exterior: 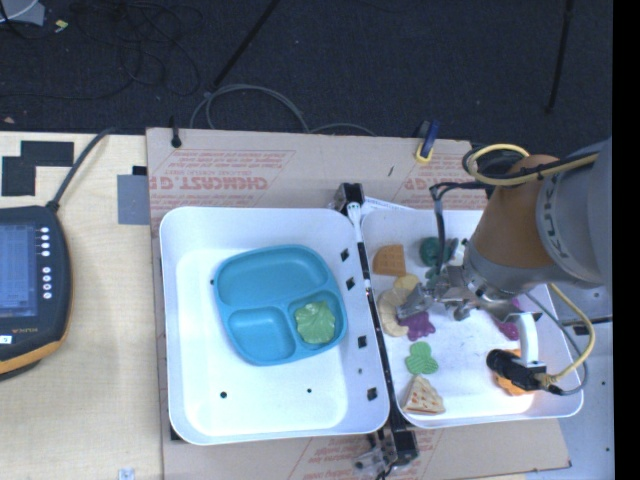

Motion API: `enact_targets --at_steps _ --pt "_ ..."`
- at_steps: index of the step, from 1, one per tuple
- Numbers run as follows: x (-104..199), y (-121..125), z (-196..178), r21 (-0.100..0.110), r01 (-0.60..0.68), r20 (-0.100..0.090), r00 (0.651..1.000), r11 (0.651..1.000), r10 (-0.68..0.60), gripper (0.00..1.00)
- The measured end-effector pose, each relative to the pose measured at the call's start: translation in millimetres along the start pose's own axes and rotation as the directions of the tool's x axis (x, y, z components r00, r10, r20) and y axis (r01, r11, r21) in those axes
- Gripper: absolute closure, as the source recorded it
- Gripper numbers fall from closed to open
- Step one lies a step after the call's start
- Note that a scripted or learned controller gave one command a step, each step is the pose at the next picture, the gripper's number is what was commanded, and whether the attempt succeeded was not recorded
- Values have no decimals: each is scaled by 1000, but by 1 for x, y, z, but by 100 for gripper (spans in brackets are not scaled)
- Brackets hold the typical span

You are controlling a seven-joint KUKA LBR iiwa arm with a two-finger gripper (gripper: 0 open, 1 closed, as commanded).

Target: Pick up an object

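One gripper (412, 306) above purple toy (419, 324)

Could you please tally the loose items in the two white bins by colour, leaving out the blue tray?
Green: 3, a leafy piece, a small leaf shape, a dark round piece
Brown/tan: 2, a square piece, a wedge
Purple: 1, a cluster
Total: 6

Dark floor (300, 48), pale wooden bench (90, 388)
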State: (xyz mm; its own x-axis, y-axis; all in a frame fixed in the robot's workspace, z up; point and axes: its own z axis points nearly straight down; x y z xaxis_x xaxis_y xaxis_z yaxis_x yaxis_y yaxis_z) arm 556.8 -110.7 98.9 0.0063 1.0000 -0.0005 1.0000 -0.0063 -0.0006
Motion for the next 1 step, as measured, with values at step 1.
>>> enact_targets --at_steps 1 --pt "-2 12 9 -1 4 3 1000 1000 -4 0"
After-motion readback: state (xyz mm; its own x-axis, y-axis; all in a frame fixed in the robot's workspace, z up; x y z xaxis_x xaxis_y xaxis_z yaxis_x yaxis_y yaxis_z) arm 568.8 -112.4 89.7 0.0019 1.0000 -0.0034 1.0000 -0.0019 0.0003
